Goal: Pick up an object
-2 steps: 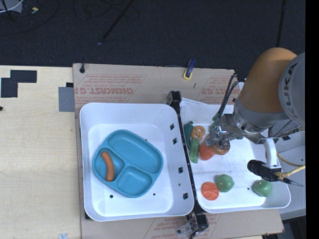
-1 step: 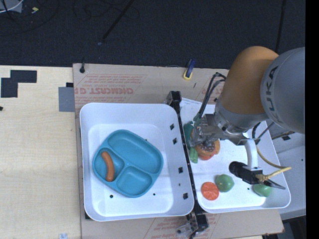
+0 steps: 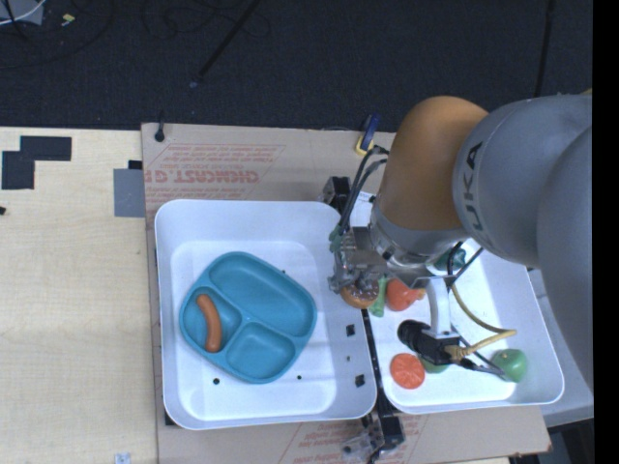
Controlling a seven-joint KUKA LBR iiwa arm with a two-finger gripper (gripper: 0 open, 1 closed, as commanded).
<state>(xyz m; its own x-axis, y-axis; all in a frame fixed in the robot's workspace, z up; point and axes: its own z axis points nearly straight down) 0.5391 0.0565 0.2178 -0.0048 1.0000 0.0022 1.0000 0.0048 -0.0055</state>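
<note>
Camera view, arm [image 3: 503,182] hiding, perhaps, toys [image 3: 407,371]

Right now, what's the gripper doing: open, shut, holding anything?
Gripper: cannot be told. It is low over the right bin's left edge, by orange and red items.
</note>
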